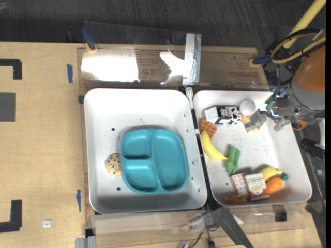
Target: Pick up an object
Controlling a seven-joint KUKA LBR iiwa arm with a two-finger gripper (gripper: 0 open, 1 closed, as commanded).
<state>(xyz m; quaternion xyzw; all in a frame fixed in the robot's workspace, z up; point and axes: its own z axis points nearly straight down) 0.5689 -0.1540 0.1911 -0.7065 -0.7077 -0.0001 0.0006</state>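
My gripper reaches in from the right over the upper part of the right bin. A small tan piece sits right at its tip, and whether it is gripped is unclear. A white ball lies just above it. Further left are a black and white box and an orange waffle piece. A banana and a green item lie mid-bin. Along the front wall are a small carton, a yellow piece and a carrot.
The left bin holds a teal divided plate with a cookie at its left side. A clear plastic sheet and a metal bracket stand behind the bins. Yellow and black cables hang at the upper right.
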